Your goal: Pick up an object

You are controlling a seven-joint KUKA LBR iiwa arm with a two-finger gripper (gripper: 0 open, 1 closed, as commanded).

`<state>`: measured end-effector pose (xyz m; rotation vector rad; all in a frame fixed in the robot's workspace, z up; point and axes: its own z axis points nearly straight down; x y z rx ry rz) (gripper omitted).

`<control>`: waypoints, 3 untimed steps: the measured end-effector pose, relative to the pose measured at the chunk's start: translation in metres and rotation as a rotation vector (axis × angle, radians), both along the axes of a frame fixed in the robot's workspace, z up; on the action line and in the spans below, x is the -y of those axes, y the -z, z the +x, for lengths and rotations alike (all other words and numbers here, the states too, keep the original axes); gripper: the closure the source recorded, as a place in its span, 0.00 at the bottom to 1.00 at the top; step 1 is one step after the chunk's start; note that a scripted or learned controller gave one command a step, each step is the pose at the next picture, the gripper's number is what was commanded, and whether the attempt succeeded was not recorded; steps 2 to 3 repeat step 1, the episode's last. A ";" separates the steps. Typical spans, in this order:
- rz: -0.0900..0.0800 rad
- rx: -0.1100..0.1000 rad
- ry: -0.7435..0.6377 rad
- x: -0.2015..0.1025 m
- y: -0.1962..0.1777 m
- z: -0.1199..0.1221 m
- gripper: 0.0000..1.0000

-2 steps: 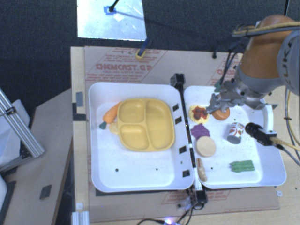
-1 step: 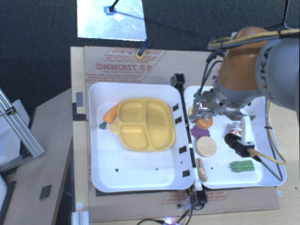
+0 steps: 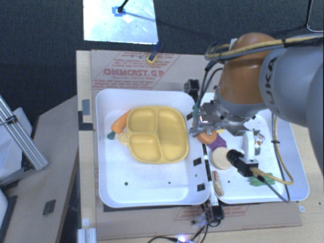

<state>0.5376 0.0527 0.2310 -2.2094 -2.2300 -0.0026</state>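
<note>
- Camera view puts the gripper low over the right bin's left edge, beside the divider; I cannot tell how far open it is, or whether it has hold of anything.
- Just beneath it lies an orange piece, touching a purple piece.
- A cream disc sits close below those; a tan stick lies nearer the front rim.
- Further right are a white item and a green piece.
- In the left bin, a yellow divided plate has a carrot at its left edge.
</note>
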 end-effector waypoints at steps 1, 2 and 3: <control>-0.002 0.000 0.007 0.004 -0.002 -0.004 1.00; -0.002 0.000 0.007 0.004 -0.002 -0.004 1.00; -0.002 0.000 0.007 0.004 -0.002 -0.004 1.00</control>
